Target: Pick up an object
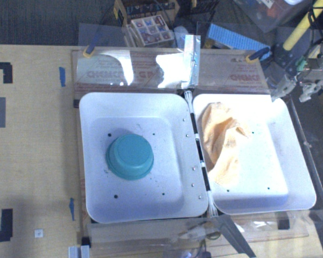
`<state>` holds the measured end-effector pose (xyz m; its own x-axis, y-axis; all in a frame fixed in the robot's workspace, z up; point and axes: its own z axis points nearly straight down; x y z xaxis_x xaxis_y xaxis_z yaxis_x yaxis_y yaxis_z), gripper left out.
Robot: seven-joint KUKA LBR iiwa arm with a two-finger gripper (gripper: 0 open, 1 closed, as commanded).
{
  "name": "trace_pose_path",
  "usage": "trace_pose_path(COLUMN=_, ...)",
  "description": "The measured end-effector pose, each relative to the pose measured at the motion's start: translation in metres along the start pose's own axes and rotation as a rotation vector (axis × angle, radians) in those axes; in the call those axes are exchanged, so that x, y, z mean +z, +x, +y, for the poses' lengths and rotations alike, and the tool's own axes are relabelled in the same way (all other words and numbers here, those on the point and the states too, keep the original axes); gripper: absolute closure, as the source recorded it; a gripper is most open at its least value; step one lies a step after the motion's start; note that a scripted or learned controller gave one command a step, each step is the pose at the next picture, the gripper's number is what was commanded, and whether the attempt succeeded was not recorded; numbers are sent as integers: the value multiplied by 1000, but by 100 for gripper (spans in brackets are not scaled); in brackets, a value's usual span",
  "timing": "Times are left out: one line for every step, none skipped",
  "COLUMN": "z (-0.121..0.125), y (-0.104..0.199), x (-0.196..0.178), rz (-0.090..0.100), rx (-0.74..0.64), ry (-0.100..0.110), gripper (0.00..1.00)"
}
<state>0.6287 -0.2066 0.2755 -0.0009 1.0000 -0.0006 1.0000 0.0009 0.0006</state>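
Teal bowl (130, 156) in left bin (91, 117), well apart from claw (307, 85)

Not much of the robot to go on here tbh. Its gripper (308, 79) sits off the far right corner of the bench (32, 144), and it's pretty blurry: a pale grey-white cluster of metal bits, boxy and bracket-like, with some shiny edges. There's a small teal-green spot near its top and thin dark cables looping around it. Above that runs a slanted yellow bar (304, 27) with a dark section beside it, though I honestly can't tell if that's part of the arm. Any screws or markings are too small to make out.
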Motion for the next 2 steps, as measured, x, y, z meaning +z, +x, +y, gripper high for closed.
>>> trace_pose_path(z=-15, y=67, x=132, rz=0, rx=-32, ry=-1, gripper=0)
trace_pose_path(z=16, y=101, x=181, rz=-3, rx=-186, ry=-13, gripper=0)
